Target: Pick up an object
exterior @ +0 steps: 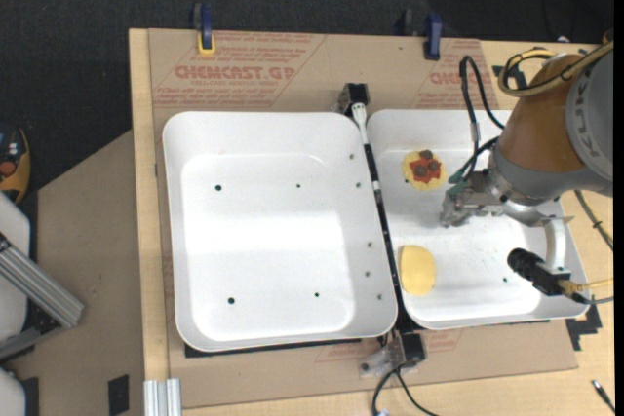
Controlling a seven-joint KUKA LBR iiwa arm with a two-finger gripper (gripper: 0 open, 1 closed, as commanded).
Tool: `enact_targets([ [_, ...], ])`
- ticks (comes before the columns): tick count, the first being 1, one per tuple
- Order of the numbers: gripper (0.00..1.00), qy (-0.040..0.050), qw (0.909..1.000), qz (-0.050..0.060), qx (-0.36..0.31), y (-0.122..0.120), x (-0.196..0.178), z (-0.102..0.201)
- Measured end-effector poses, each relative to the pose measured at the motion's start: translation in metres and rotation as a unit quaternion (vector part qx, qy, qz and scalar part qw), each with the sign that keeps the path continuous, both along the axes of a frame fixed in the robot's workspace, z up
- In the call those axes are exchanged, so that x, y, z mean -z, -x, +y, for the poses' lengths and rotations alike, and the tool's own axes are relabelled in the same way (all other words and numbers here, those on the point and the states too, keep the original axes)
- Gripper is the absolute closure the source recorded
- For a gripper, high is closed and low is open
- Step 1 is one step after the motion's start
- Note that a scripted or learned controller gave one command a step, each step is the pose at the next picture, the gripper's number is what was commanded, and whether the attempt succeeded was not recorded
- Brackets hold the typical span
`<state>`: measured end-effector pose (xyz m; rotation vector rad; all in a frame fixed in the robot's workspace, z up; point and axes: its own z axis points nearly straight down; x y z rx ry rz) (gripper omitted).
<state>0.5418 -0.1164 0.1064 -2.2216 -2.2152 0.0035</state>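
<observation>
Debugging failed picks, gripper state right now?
Gripper: cannot be told open or closed; over the right bin, nothing visibly held.

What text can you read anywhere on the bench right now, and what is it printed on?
"CHEMCAST G.P": red print on the brown protective sheet behind the left bin.
Smaller red lines under it: too blurred to read.
Red print behind the right bin: cut off and blurred, unreadable.

Occlusions and cut-offs, right bin

Far-right part of the right bin (458,312) is covered by the arm (556,132). Arm is cut off at the frame's right edge. Finger spacing of the gripper (458,209) cannot be resolved.
</observation>
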Motion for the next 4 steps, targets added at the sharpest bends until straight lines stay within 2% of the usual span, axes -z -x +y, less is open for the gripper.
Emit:
enact_targets([
  [1,1.00,-0.0006,0.9999,-0.008,-0.008,-0.041,-0.084,0.113],
  [2,1.00,-0.0004,1.0000,-0.004,-0.005,-0.049,-0.078,0.174],
  [3,1.00,0.0020,1.0000,-0.009,0.001,-0.042,-0.186,0.110],
  [4,1.00,0.0002,0.9999,-0.014,-0.004,-0.082,-0.417,0.164],
])
